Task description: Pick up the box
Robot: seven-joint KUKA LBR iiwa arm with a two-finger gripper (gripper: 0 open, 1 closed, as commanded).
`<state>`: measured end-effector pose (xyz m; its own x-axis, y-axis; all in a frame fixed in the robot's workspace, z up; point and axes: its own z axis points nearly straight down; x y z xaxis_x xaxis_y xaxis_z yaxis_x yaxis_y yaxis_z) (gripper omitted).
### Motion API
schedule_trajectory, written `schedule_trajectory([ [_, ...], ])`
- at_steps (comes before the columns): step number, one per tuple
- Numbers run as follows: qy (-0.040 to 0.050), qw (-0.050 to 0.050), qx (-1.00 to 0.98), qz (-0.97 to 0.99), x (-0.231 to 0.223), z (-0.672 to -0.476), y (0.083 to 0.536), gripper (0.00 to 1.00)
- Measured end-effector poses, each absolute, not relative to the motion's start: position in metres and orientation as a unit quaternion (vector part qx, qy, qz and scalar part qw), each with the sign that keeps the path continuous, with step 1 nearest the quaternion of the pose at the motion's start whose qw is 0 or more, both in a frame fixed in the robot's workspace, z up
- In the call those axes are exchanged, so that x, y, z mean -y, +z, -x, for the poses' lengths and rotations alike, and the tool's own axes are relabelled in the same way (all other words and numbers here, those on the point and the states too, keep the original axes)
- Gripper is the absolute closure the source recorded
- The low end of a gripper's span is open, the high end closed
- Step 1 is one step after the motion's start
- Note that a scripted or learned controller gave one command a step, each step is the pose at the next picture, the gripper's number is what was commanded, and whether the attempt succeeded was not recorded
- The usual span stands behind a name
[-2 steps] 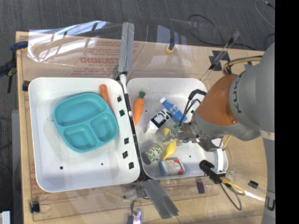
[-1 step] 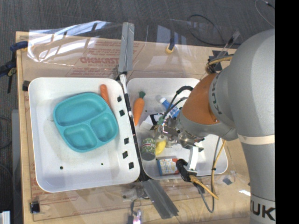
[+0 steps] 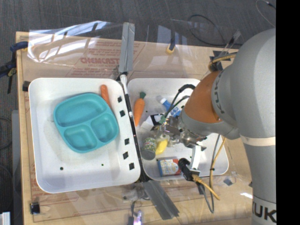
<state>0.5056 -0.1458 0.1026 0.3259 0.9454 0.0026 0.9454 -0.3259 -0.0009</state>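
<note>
The gripper (image 3: 165, 131) hangs low in the right bin (image 3: 220, 165), amid cables and clutter, and whether it is spread or pressed together cannot be told. Touching it or just below lies a yellow piece (image 3: 161, 147), with a round greenish thing (image 3: 149, 146) beside that, toward the bins' shared wall. The box (image 3: 168, 166), blue and white with a red patch, lies flat just beyond these, near the bin's front rim; its print is too small to read. Above the gripper a blue-capped item (image 3: 165, 102) peeks out, and a carrot (image 3: 139, 109) lies along the divider. Well apart, in the left bin (image 3: 47, 177), sits a teal tray (image 3: 86, 122) with a second carrot (image 3: 104, 94) at its upper edge. Farthest, the clear sheet on the table (image 3: 28, 46) reads "CHEMCAST" in red.
</note>
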Motion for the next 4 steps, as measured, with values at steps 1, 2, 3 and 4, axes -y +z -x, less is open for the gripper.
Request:
schedule_trajectory([
  [1,0.0001,0.001,0.613,0.790,0.107,-0.508,0.180,1.00],
  [2,0.0002,0.001,0.606,0.796,0.119,-0.513,0.181,1.00],
  [3,0.0006,0.001,0.580,0.814,0.133,-0.542,0.190,1.00],
  [4,0.0014,0.002,0.576,0.818,0.121,-0.517,0.181,1.00],
])
